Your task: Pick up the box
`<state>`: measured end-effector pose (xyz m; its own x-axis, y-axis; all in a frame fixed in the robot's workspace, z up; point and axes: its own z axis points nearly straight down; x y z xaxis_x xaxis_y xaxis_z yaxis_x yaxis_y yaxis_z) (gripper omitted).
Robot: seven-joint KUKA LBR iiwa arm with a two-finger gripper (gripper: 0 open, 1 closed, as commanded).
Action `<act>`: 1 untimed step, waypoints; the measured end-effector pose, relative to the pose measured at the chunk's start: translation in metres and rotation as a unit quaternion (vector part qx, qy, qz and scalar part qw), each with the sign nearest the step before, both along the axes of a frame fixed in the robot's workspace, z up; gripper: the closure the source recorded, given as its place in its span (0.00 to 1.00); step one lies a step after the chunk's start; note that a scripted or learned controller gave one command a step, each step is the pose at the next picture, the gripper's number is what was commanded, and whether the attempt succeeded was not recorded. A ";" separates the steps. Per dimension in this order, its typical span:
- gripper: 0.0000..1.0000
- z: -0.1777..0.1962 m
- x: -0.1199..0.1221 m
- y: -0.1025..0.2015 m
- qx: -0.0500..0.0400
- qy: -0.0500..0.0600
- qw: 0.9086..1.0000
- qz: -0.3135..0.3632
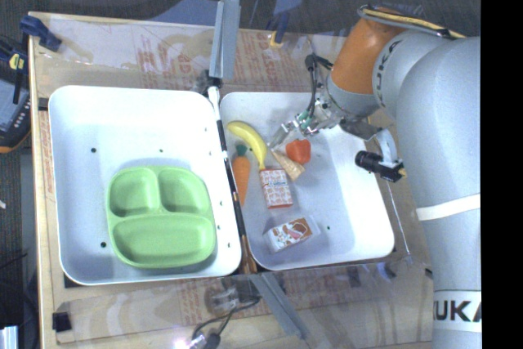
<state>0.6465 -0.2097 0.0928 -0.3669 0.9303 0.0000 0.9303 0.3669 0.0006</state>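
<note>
Risk: gripper (288,129) sits among crowded items at the right bin's (364,217) upper middle; banana (249,140), wedge (288,162) and red piece (299,150) lie close, so a wrong grab is likely. Boxes (277,187) and (290,233) lie apart, nearer the front. Whether the gripper is released, clenched or grasping anything: cannot tell.

"UKA" in dark letters, on the arm (453,257)
</note>
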 end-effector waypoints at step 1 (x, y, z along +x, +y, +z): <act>0.00 0.028 -0.051 0.047 0.000 0.001 0.997 0.077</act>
